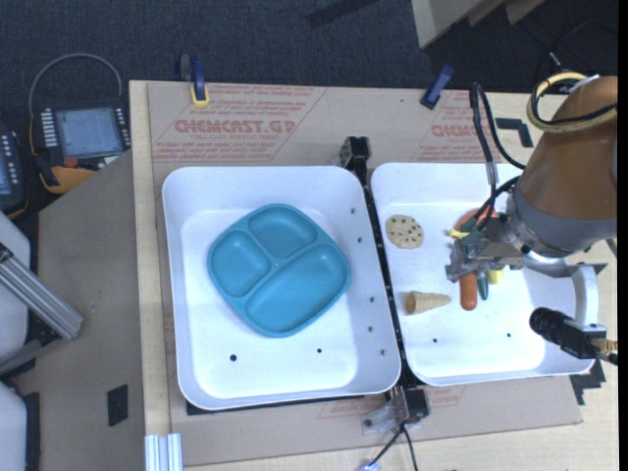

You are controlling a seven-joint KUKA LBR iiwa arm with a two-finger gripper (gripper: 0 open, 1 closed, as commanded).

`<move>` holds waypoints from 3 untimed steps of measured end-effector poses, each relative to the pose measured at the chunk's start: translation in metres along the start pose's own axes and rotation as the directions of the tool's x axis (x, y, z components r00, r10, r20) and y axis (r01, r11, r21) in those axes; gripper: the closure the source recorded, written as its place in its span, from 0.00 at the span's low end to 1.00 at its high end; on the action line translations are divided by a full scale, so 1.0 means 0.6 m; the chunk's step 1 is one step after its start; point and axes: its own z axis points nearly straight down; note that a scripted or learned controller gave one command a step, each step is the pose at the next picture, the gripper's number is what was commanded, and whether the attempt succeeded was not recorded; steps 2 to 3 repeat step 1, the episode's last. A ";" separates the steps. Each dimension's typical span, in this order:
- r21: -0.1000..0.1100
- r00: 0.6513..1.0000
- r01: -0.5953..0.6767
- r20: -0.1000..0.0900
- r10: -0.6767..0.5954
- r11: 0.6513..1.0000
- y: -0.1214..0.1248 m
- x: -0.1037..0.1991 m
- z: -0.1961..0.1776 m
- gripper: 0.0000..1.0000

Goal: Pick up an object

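Nearest in the right-hand shallow white bin (432,361) lies a tan ice-cream cone (428,302), tip toward the divider. Just beside it an orange-red carrot-shaped toy (470,292) stands on end directly under the grey arm's pincer (473,263); I cannot tell how the pincer is set. Farther back sits a round speckled cookie (403,231). The left-hand white bin (196,361) holds a blue three-compartment plastic plate (279,268) on the cardboard-covered worktop (294,116).

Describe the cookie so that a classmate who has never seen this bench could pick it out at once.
Start at the right bin, next to the bin holding the blue plate. Near its left wall, toward the far side, lies the cookie: a flat tan disc with dark specks. The cone nearer the camera is pointed, and the carrot by the gripper is orange and long.
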 end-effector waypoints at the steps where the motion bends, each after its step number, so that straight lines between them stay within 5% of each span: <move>1: -0.001 1.000 -0.004 0.002 0.004 1.000 -0.004 0.082 0.019 1.00; 3: -0.001 1.000 -0.004 0.002 0.004 1.000 -0.004 0.082 0.019 1.00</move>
